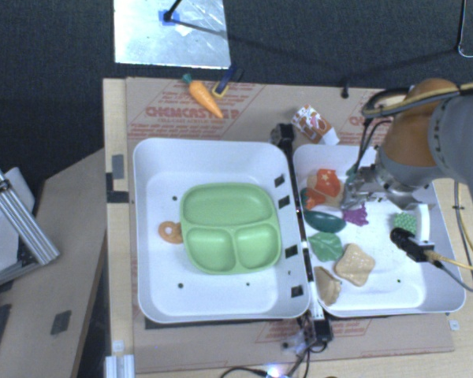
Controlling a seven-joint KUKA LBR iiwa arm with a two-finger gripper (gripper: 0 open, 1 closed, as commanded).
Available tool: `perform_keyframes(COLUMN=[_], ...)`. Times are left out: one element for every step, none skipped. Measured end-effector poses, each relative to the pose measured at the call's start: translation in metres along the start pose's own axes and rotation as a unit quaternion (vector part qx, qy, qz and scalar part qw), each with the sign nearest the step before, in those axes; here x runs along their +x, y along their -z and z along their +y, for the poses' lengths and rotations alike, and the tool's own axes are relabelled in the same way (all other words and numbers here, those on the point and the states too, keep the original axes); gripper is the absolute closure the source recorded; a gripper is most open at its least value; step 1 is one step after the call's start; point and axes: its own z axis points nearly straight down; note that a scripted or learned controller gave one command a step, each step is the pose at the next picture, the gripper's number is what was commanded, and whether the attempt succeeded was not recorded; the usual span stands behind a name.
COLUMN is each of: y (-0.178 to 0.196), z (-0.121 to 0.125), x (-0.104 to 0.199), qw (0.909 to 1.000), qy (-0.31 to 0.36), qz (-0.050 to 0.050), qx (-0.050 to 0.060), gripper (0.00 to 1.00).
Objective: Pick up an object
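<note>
Cardboard-lined tabletop [181, 116], two bins. I centre jaws [353, 199] over purple toy [355, 215] w/ care; can't tell if they're apart.

Dark blue-grey carpet [47, 69] covers the floor up top and down the left side. A shiny metal sheet [172, 20] lies flat on it, catching the light, with a bit of blue tape [168, 17] near its middle. The surface [117, 235] shows pale wood along its left edge, under a printed cardboard liner [248, 105]. At far left, a slanted aluminium frame [16, 219] pokes in.
</note>
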Motion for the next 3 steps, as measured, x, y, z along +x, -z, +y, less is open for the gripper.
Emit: perform_keyframes(y=[0.064,0.112,0.127], z=[0.001,-0.002,-0.001], x=[-0.003,-0.010,-0.010], qw=[1.0000,1.0000,1.0000], qy=[0.001,-0.001,0.002], qz=[0.001,0.001,0.002], qx=[0.001,0.002,0.003], gripper=[1.00,1.00,1.00])
